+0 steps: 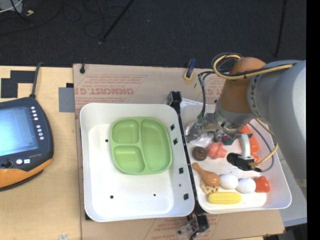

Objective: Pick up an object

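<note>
Pink toy (217, 150) lies in the right bin (282, 196), directly beneath the jaws (220, 136); it looks light, soft-moulded and lumpy, best pinched across its narrow middle. Jaw opening: cannot tell, wrist hides it. Brown round piece (199, 153) sits just left of the jaws, drumstick (207, 174) and eggs (237, 183) nearer the camera.

Dark carpeted floor (150, 24) strewn with cables; wooden bench (45, 204), cardboard sheet (125, 84), handheld control tablet (20, 139)
</note>
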